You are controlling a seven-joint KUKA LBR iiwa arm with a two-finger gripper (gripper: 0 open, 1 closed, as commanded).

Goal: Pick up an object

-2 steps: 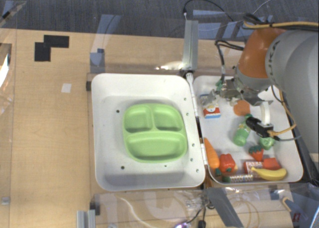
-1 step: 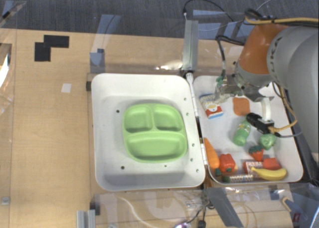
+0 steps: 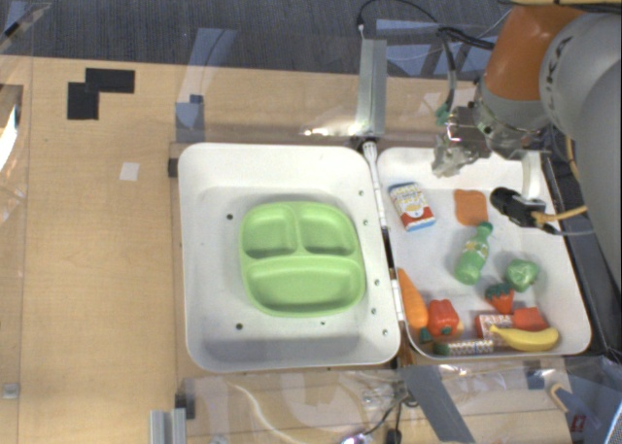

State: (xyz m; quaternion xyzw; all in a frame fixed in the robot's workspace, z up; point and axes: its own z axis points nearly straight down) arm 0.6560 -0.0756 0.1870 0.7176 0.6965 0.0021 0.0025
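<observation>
My gripper hangs over the back edge of the right bin, with nothing visibly held in it. Below it in that bin lie a small white, red and blue carton and a flat orange piece. A green bottle lies in the middle of the bin. Further forward are a green leafy toy, a small red fruit, a banana, a carrot and a red pepper.
The left bin holds a green divided plate. A metal post stands behind the seam between the bins. The grey arm with its orange band comes in from the upper right.
</observation>
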